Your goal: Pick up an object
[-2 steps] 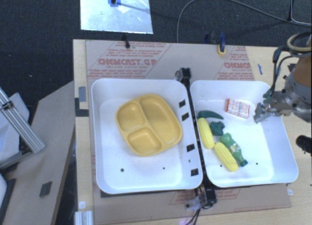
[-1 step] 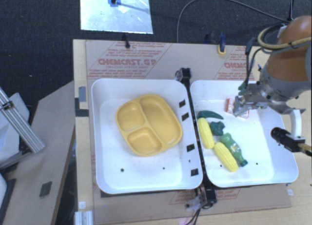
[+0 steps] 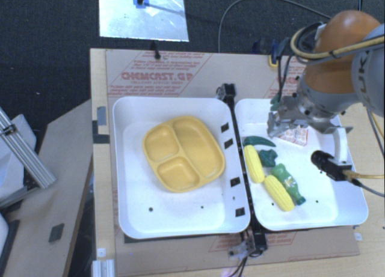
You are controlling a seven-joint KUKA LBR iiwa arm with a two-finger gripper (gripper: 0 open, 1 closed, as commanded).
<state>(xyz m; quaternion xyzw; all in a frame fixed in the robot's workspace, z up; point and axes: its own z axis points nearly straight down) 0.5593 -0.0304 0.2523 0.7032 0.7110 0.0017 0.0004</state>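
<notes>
My gripper [image 3: 280,127] hangs over the back part of the right bin [image 3: 337,210], under the grey and orange wrist. A red and white packet [image 3: 296,135] lies just to its right, partly hidden by the gripper. A dark green pepper [image 3: 260,142] lies just below and left of the gripper. In front of it lie two yellow corn cobs, one [image 3: 253,163] by the bin's left wall and one [image 3: 279,192] nearer the front. A green bottle [image 3: 289,181] lies between them. I see nothing lifted.
The left bin [image 3: 135,210] holds a yellow divided plate [image 3: 182,152]. A black divider [image 3: 237,161] separates the bins. A black fitting with a cable [image 3: 329,166] from the arm hangs over the right bin's right side. A metal sheet [image 3: 142,5] lies behind the bench.
</notes>
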